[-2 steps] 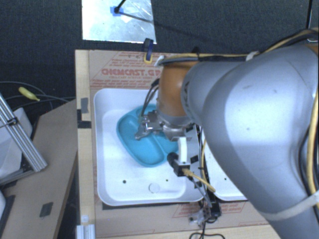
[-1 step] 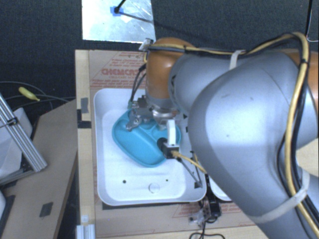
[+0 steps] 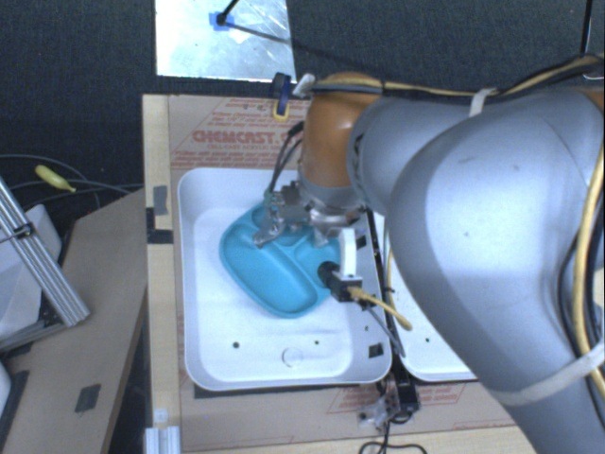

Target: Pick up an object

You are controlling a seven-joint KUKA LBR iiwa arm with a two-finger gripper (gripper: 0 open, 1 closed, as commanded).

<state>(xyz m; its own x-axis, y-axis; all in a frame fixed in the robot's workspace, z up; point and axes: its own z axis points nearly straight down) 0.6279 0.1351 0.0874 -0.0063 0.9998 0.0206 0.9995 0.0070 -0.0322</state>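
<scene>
Toward the left of the camera view, a shallow white plastic bin (image 3: 203,348) rests on the cardboard-covered bench (image 3: 227,140), and a light blue plastic divided tray (image 3: 269,268) lies flat on its floor, a little above and left of the bin's middle, with its long side running at a slant from upper left to lower right. Over the tray's upper right part hangs the metal two-finger gripper (image 3: 272,227), its tip down at or just above the blue surface near the tray's rim; whether it touches the tray cannot be told. How the fingers stand is hidden in the blur of metal, so it cannot be told whether they are apart or together, and nothing is plainly seen between them. Above the gripper rises the orange band (image 3: 326,145) of the wrist, and farther right the bulky grey arm (image 3: 492,225) covers most of the second white bin (image 3: 444,367), whose lower edge shows beneath it.
</scene>
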